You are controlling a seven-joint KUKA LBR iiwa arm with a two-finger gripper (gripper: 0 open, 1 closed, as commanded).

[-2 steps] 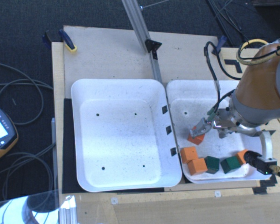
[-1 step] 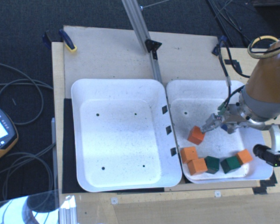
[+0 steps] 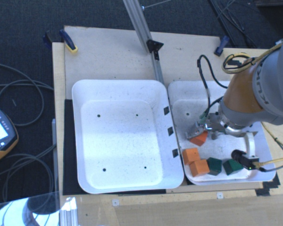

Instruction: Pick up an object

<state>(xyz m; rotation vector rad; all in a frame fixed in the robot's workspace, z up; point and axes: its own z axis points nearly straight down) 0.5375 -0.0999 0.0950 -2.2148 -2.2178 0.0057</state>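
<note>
Lower right of the frame: two orange blocks (image 3: pixel 195 162) are lying against the near left corner of the right bin (image 3: pixel 179 108), one behind the other and touching, with two dark green blocks (image 3: pixel 223 165) just to their right along the near wall. Above these, toward mid-frame, a third orange block (image 3: pixel 198 138) is sitting at the tips of the gripper (image 3: pixel 198 131); whether the fingers are closing on it or merely touching it cannot be told. The grey arm (image 3: pixel 269 86), with its orange band (image 3: pixel 240 93), is reaching in from the right edge and angling down and leftward into this bin. The left bin (image 3: pixel 85 91) is occupying mid-frame beside it. At upper centre, an aluminium bar (image 3: pixel 139 20) is slanting across the bench (image 3: pixel 108 53). No legible writing is appearing anywhere.
</note>
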